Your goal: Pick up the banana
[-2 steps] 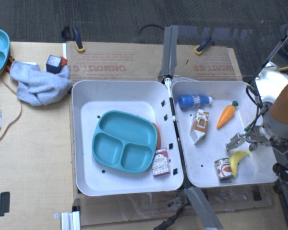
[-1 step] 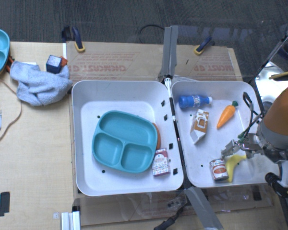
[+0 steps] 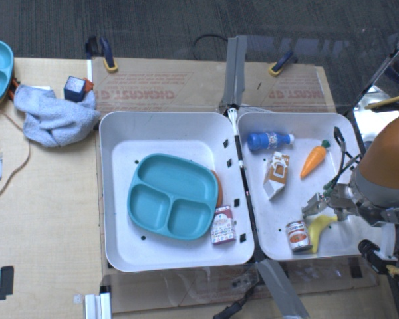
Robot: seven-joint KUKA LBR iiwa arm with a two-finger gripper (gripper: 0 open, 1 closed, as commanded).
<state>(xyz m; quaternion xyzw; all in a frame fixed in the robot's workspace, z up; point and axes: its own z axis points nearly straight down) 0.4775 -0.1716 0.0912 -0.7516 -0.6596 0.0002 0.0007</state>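
Note:
The yellow banana [image 3: 318, 230] lies in the right bin [image 3: 289, 126], near its front edge, with a small can [image 3: 297, 236] touching its left side. My gripper [image 3: 324, 207] hangs just over the banana's upper end, reaching in from the right under the orange wrist band. It is open and nothing sits between its fingers. The arm hides part of the bin's right side.
The right bin also holds a blue bottle [image 3: 268, 139], an orange carrot [image 3: 313, 161] and a small carton [image 3: 276, 174]. In the left bin [image 3: 113, 191] are a teal divided plate [image 3: 173, 196] and a small packet [image 3: 223, 226]. A grey cloth [image 3: 55, 115] lies on the bench.

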